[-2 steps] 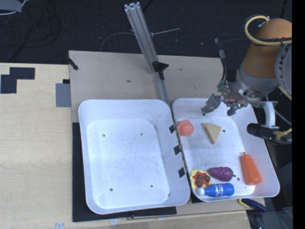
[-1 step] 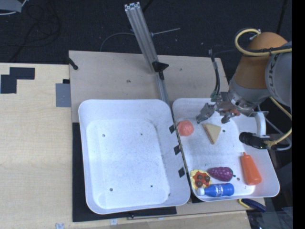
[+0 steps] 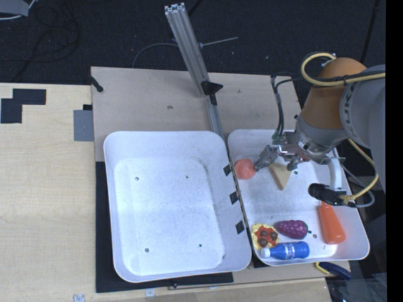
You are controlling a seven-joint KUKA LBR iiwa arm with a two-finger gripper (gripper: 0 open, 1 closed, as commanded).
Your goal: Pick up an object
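Note:
My gripper (image 3: 278, 162) hangs over the upper part of the right bin (image 3: 302, 197), its fingers spread open. A tan wedge (image 3: 281, 177) lies just below and between the fingertips, and I see no grip on it. A pinkish-red ball (image 3: 244, 168) rests close to the left fingertip (image 3: 262, 161), near the bin's left wall. Further down the bin lie an orange carrot (image 3: 331, 224), a purple grape bunch (image 3: 291, 228), a blue bottle (image 3: 287, 251) and a small yellow and red item (image 3: 264, 235).
The left bin (image 3: 167, 203) sits beside the right one, joined by black clips (image 3: 233, 197). A slanted metal rail (image 3: 192, 49) stands behind the bins. The arm with its cables (image 3: 330, 99) takes up the right side.

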